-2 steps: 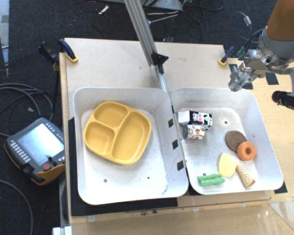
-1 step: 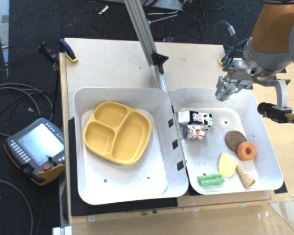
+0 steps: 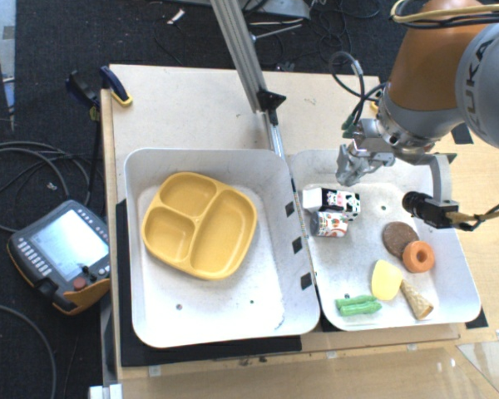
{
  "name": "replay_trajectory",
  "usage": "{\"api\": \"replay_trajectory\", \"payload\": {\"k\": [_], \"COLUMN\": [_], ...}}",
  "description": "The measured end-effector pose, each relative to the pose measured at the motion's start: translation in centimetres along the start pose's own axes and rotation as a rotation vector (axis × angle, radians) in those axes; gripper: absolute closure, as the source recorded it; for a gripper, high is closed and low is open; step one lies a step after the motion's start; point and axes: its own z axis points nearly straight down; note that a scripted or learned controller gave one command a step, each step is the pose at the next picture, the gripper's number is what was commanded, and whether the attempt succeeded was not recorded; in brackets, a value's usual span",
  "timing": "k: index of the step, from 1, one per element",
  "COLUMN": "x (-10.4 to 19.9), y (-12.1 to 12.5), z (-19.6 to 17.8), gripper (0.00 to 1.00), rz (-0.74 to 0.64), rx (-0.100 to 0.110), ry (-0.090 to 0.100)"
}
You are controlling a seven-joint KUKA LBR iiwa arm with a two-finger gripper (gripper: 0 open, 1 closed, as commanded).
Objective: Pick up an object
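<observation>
Camera view shows no legible writing on the cow-print milk carton (image 3: pixel 339 199) in the right bin (image 3: pixel 457 302). Just above it hangs the gripper (image 3: pixel 349 173), grip unclear.

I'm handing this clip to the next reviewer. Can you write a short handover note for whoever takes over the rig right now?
Gripper: above the right bin, near its back left corner, holding nothing visible.
Right bin contents: milk carton, small can, brown cookie, orange donut, yellow piece, cone, green piece.
Left bin: yellow divided plate.
Done: nothing picked.
Left: grasp and lift one object; the carton looks closest.
</observation>
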Motion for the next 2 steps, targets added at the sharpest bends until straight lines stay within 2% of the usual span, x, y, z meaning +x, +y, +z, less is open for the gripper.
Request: {"api": "replay_trajectory", "payload": {"k": [2], "x": [10.0], "y": [-5.7], "z": [1.7], "gripper": [1.0], "rz": [-0.001], "rx": [0.001], "ry": [0.0]}}
